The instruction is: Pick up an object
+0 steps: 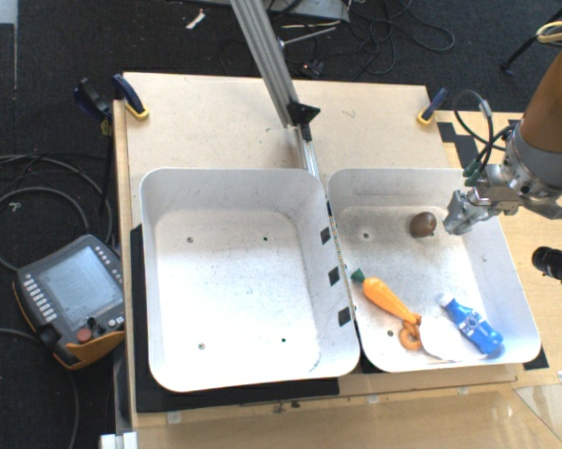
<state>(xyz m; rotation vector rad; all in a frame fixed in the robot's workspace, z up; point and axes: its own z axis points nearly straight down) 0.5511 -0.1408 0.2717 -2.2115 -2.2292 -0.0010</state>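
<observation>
Your arm (542, 129) reaches in over right bin (505, 251). Gripper (455, 218) hovers just beside brown ball (423, 224) at bin's far end; finger state, cannot tell. Nearer you: carrot (386, 297), blue bottle (470, 323), white disc (441, 340), small orange ring (410, 338).

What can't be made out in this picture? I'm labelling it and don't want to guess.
- End effector, camera view: too small and blurred to tell open from shut.
- Brown ball: contact with the end effector unclear; they sit very close.
- Small orange ring: too small to identify, beside the white disc.
- Arm: cut off by the right edge.
</observation>
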